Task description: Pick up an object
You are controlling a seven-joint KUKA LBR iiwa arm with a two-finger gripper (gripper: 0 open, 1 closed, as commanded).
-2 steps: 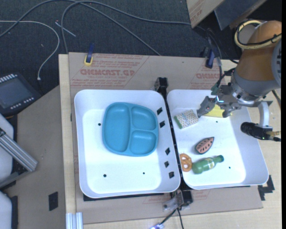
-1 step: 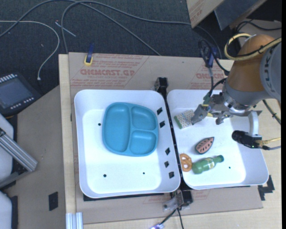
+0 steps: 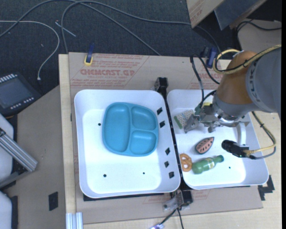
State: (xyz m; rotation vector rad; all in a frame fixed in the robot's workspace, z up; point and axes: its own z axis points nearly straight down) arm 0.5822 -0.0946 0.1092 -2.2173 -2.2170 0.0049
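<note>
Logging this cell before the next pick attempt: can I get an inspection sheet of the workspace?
Surface: shallow white left bin and matching right bin on a printed cardboard sheet.
Job's things: in the right bin, green plastic bottle, brown pretzel, reddish-brown oval piece, green-white packet.
Clutter: blue divided plastic plate in the left bin.
Grippers: gripper over the right bin, beside the packet; grip unclear.
Cables: thin pale cables on the dark floor behind.
Surroundings: cardboard box, back right.

Two bins, one plate (blue), four small items
</note>
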